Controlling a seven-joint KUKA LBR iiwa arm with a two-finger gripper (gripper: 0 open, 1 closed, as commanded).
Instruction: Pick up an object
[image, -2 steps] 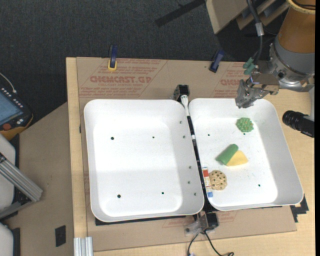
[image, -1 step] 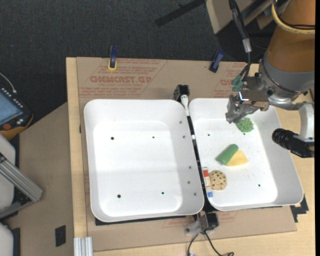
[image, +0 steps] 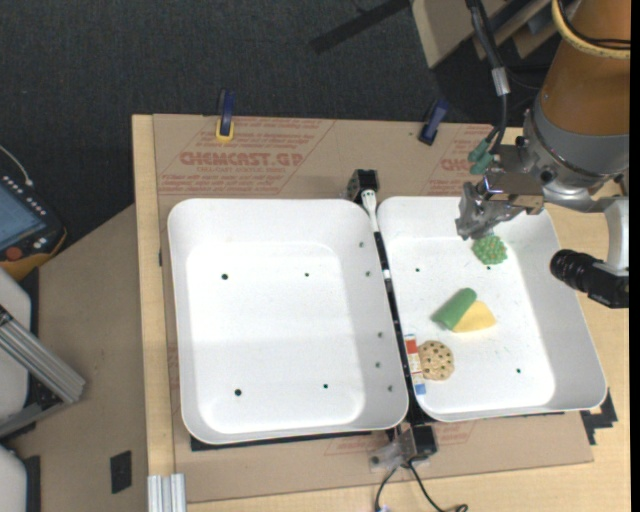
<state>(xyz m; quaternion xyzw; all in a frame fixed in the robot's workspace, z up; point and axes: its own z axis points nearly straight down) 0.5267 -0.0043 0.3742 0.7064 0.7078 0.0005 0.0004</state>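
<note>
counter (image: 100, 300) of tan board, seen from above at a slant, with a sheet of brown cardboard (image: 300, 150) printed in red lettering lying under two shallow white plastic bins.

left bin (image: 190, 300): white, rounded corners, a few small dark dots on its floor. a small blue and yellow clamp (image: 225, 117) sits at the far edge of the cardboard behind it, and a second blue clamp (image: 434, 120) sits further right along the same edge.

seam between the bins: black clips at the far end (image: 362, 186) and at the near end (image: 415, 443), with a thin dark strip running between them.

right bin (image: 570, 390): holds four items. round tan biscuit with dark specks (image: 434, 359) near the front left corner, just beside a small red and white label on the bin's left wall. green cylinder-shaped block (image: 455, 308) lies tilted at mid-bin, touching a yellow wedge-shaped block (image: 478, 319) on its right. small green bumpy broccoli-like toy (image: 490, 249) lies toward the far side of the bin, well apart from the other three.

grey arm with orange band (image: 590, 60) enters from the right. its grey metal pincer (image: 478, 226) is low over the far part of the right bin, its tip just beside or touching the green bumpy toy's upper left edge. cannot tell whether the pincer is spread or pressed together, nor whether the toy is between its tips.
</note>
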